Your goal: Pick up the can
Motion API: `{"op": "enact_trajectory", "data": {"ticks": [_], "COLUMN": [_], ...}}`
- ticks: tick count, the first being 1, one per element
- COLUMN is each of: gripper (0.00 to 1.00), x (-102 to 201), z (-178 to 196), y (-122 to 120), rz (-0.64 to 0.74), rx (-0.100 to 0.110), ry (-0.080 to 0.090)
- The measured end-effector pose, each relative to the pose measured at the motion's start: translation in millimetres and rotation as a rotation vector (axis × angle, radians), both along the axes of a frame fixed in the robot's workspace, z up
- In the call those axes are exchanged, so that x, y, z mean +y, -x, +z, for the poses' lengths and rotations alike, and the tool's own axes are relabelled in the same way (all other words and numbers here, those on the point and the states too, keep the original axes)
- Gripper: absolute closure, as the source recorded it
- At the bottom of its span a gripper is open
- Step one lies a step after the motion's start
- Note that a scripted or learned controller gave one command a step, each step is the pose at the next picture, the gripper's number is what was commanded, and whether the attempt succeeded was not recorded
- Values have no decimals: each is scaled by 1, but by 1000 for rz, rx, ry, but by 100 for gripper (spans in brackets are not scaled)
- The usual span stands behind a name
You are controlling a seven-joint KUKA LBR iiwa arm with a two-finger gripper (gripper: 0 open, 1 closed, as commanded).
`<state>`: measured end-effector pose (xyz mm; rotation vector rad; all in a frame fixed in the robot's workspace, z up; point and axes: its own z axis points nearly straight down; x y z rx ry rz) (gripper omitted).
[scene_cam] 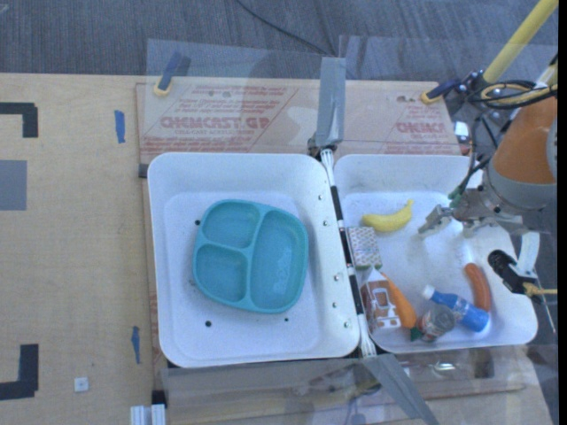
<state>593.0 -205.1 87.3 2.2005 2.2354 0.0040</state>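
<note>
A grey robot arm with an orange band reaches in from the right over the right-hand white bin [523, 326]. Its gripper [440, 220] hangs near the bin's upper middle, fingers spread apart with nothing between them. The can [437, 322] lies on its side near the bin's front edge, below the gripper in the picture and well apart from it (its round end seems to face the camera, so its long axis is hard to read). A blue bottle [462, 309] touches the can on the right; a carrot [403, 305] and a small carton [379, 299] lie just to its left. A banana [388, 220] rests beside the gripper, a sausage [478, 286] further right. The left bin [168, 202] holds a teal divided plate [252, 256]. Both bins sit on a pale wooden tabletop [71, 264] above grey carpet [89, 7].
</note>
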Motion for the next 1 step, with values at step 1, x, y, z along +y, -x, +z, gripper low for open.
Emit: {"op": "enact_trajectory", "data": {"ticks": [1], "gripper": [0], "x": [-10], "z": [18], "y": [3], "rz": [-256], "rx": [2], "ry": [-14]}}
